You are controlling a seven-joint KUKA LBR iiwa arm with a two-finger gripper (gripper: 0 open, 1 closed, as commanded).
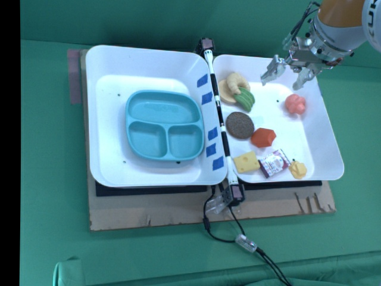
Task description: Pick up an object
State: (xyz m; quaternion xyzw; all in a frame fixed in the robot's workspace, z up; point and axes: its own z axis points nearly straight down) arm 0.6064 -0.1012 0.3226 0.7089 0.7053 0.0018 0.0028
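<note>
One pink toy (295, 103) lies in the frame's right bin (331, 154), just below our open, empty gripper (284, 76). It is probably light and rigid; we grip across its middle.

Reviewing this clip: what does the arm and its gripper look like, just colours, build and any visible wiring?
The arm is a rounded grey body with an orange band above the wrist. Below it sits a silver-grey metal wrist assembly with thin cables looping along its left side. The gripper has two pale grey metallic fingers.
</note>
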